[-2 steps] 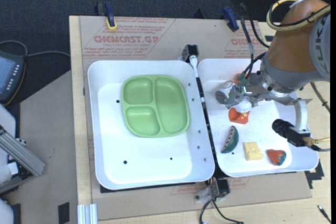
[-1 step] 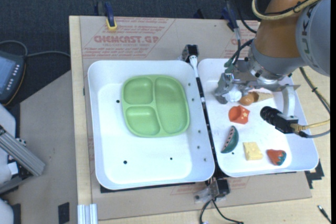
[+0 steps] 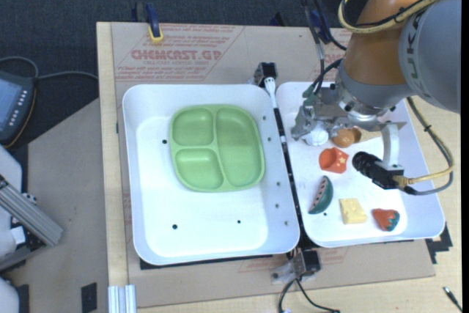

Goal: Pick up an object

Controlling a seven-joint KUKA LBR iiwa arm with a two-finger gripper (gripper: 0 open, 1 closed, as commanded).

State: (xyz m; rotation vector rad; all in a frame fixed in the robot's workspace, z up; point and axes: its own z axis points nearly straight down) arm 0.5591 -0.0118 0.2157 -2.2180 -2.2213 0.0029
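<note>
- Camera view: jaws (image 3: pixel 316 130) low in right bin (image 3: pixel 425 220), at its 10 o'clock; can't tell from here if they're spread or pinching.
- Nearest pick: brown egg-like toy (image 3: pixel 344 135), just beside the wrist, orange cup (image 3: pixel 334 160) at its 6.
- Risk: tight cluster, so a descent may nudge the toy aside or grab nothing.

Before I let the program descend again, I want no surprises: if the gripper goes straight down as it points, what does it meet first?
Probably the small white object directly beneath the gripper in the right bin, with the brown object just beside it; depth is unclear from this slanted view.
</note>
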